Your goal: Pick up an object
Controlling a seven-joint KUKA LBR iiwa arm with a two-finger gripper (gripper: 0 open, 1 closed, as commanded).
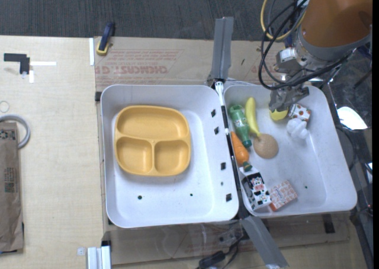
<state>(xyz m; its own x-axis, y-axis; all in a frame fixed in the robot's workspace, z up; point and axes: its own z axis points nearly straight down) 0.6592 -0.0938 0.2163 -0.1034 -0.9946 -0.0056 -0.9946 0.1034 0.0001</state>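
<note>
Lowest in the frame, a patterned carton [282, 194] is being seen lying in the right bin [331, 188]. Higher up, a yellow object [278, 114] is being touched by the gripper [282, 103]; whether the fingers are being held wide or narrow cannot be told.

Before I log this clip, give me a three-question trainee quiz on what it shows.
1. True or false: the yellow tray lies in the right bin.
2. Which item lies nearest the gripper? A) carrot B) lemon C) red box
3. Fill in: the banana lies beside the green ____.

Key: 1. False, it lies in the left bin. 2. B. 3. bottle.
</note>
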